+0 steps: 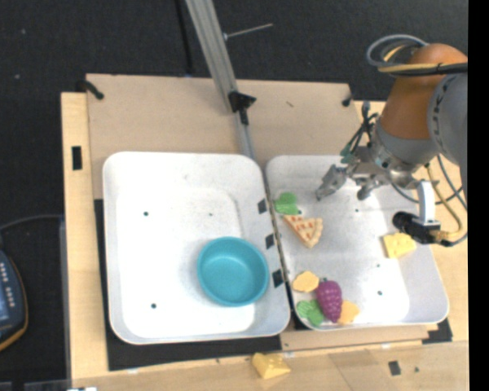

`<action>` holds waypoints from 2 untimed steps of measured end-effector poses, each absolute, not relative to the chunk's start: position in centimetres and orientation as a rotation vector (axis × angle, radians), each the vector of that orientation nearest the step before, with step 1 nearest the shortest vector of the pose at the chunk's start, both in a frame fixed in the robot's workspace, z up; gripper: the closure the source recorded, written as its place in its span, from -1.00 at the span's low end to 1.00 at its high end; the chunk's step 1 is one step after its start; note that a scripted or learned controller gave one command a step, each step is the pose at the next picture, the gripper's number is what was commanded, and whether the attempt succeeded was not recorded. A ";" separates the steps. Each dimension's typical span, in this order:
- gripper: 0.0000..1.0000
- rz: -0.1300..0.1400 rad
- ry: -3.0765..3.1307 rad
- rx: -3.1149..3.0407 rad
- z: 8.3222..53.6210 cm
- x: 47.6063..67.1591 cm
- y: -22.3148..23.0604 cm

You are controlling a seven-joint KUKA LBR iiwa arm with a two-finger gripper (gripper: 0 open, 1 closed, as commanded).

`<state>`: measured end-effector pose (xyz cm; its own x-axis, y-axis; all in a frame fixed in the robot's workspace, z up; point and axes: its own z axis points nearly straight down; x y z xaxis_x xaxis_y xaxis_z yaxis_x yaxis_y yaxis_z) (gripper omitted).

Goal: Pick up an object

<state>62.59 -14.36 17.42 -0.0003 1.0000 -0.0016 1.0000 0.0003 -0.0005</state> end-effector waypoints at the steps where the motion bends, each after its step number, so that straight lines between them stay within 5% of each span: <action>1: -1.00 -0.002 2.220 2.220 13.2 62.4 -13.8; 2: -1.00 -0.002 2.216 2.222 10.2 62.4 -14.0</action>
